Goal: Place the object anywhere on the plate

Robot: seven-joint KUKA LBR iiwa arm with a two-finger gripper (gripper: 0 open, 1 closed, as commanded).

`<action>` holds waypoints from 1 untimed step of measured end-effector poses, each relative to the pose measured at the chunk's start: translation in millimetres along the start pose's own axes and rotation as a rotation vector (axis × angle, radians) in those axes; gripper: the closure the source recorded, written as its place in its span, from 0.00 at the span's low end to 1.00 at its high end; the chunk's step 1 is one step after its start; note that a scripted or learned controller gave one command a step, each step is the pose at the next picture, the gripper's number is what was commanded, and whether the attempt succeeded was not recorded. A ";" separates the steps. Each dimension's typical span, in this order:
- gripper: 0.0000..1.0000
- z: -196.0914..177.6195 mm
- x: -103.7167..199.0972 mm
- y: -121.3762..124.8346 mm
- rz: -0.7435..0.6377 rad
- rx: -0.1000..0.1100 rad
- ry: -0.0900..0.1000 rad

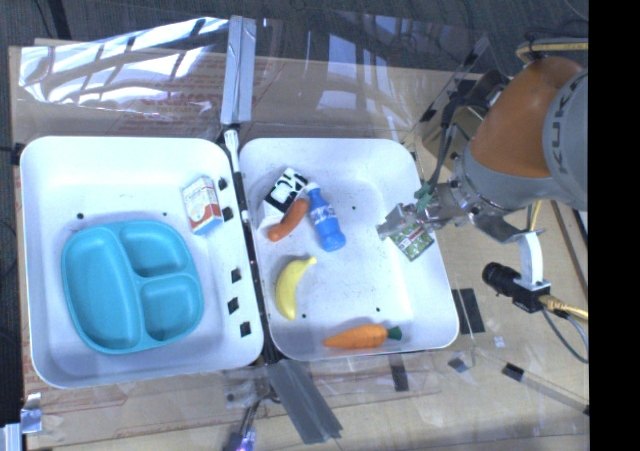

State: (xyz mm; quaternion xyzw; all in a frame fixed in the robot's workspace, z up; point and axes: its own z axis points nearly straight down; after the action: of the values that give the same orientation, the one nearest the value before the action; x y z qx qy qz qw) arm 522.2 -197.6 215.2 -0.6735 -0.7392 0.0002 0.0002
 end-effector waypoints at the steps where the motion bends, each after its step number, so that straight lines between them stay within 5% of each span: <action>1: 1.00 4.1 76.9 45.2 -0.122 0.001 0.000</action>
State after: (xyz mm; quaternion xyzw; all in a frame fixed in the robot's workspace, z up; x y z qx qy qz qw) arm 560.1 -116.8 211.1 -0.6272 -0.7789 0.0004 0.0005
